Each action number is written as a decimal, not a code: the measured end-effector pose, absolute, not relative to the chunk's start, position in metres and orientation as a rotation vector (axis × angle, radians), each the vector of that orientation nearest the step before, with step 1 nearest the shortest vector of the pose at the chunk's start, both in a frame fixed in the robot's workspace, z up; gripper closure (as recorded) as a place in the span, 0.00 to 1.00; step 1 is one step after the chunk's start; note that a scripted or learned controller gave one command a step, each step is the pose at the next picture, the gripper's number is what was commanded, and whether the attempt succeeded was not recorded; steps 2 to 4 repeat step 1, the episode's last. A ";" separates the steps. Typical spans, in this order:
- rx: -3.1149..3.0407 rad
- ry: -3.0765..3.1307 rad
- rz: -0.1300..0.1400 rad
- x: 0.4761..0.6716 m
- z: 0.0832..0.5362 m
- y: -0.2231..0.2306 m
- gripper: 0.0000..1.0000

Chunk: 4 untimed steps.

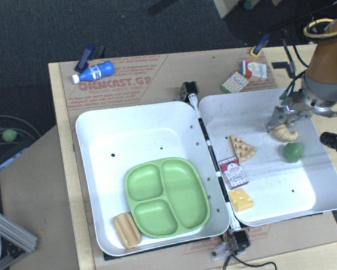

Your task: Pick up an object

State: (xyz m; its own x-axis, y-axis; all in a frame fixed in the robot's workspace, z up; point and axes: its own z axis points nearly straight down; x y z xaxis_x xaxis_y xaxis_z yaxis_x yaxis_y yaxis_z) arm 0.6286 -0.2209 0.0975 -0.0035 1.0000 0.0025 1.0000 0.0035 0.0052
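One gripper, finger state unreadable, is hovering over croissant; centring before closing is seeming advisable.

Two bins sit side by side on a bench, the left bin holding a divided plate toward its 6 o'clock edge with a bread piece just beside it at 8 o'clock. In the right bin, a croissant lies at 1 o'clock under the gripper, a round fruit just beside it at 5 o'clock. A pizza slice, a carton and a cheese wedge line the 9 o'clock side, while a bottle rests behind the left bin at 11 o'clock.
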 end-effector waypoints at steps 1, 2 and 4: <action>2.220 2.227 0.002 0.623 0.085 -0.113 1.00; 2.220 2.227 0.002 0.623 0.085 -0.113 1.00; 2.220 2.227 0.002 0.623 0.085 -0.113 1.00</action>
